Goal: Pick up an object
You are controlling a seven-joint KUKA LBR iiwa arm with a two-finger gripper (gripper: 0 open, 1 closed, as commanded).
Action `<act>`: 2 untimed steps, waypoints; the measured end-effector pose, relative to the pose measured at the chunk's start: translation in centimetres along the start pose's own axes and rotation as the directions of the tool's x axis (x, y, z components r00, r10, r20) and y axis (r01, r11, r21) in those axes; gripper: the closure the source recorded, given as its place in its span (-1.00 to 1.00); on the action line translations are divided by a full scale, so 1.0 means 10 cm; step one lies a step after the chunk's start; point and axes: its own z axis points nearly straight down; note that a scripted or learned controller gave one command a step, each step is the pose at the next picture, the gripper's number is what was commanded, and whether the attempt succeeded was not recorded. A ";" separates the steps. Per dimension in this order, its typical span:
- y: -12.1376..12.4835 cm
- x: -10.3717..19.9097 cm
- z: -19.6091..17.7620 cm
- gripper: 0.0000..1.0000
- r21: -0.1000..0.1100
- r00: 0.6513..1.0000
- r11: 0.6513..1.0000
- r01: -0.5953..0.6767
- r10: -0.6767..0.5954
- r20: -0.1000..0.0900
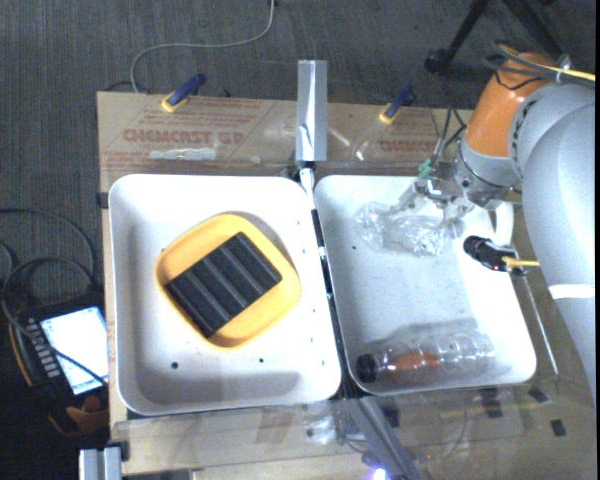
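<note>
The grey arm (565,158) leans in from the right and its gripper (445,190) hangs low over the far right corner of the right bin (430,298), at the edge of a crumpled clear plastic wrapper (400,228). Whether the gripper is open or closed, or has hold of the wrapper, cannot be told from here. A clear bottle (425,356) lies on its side along the near wall of the same bin, well apart from the gripper. In the left bin (140,218) sits a yellow block with a black ribbed top (228,280), set at an angle. Nothing lies between gripper and wrapper.
</note>
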 end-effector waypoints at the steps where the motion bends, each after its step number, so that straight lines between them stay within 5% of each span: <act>1: -0.25 0.11 -0.01 -1.00 -0.009 0.966 0.966 0.260 -0.260 0.005; 2: -0.30 -0.14 -0.01 -1.00 -0.009 0.949 0.949 0.315 -0.315 0.004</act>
